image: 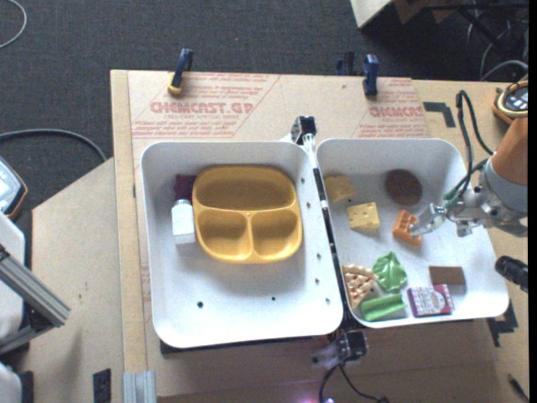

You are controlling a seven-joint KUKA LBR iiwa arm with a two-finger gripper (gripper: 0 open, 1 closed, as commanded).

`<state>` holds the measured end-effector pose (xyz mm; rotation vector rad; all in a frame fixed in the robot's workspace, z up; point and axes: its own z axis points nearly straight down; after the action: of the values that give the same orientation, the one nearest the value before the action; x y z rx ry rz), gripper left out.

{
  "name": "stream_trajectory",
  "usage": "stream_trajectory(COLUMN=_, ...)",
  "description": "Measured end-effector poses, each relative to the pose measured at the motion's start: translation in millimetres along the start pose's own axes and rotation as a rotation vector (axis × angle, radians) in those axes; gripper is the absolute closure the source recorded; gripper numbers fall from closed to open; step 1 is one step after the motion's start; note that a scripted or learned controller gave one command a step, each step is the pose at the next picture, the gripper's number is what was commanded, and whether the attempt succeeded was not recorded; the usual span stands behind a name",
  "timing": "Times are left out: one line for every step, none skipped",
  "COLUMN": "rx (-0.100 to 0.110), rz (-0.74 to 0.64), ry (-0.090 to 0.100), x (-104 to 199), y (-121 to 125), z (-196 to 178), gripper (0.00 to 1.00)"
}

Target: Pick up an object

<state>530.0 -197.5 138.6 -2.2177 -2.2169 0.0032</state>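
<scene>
Dark carpet surrounds a bench (126,225) covered with a brown protective sheet printed in red with "CHEMCAST GP", repeated across its far part. Two clamps grip that far edge, one blue and yellow (179,71), one blue (370,74).

Two shallow white bins sit side by side on the sheet. The left bin (218,309) holds a yellow divided plate (247,212) with three compartments. Just beside its left rim stands a small white bottle (183,222), with a dark purple item (185,185) behind it, too small to identify.

The right bin (377,154) holds toy food: a tan bread-like piece (340,188), a yellow cheese wedge with holes (363,217), a round brown patty (404,186), an orange block (406,227), a green lettuce leaf (389,269), a pretzel-patterned piece (359,282), a green pea pod (382,309), a brown rectangular bar (446,275) and a pink packet (430,300) whose print is too small to read.

From the right, the grey arm reaches over the right bin, its gripper (430,220) low and just beside the orange block's right edge. Whether the fingers are apart or together cannot be told, nor whether they touch the block.
</scene>
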Motion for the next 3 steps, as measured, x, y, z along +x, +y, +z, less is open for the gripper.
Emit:
stream_trajectory(rx=0.001, rz=0.000, ry=0.001, x=1, y=-1, z=54, gripper=0.00)
stream_trajectory(rx=-0.007, rz=0.001, ry=-0.003, x=0, y=1, z=39, gripper=1.00)
stream_trajectory(rx=-0.013, rz=-0.001, ry=-0.006, x=1, y=0, z=-24, gripper=1.00)
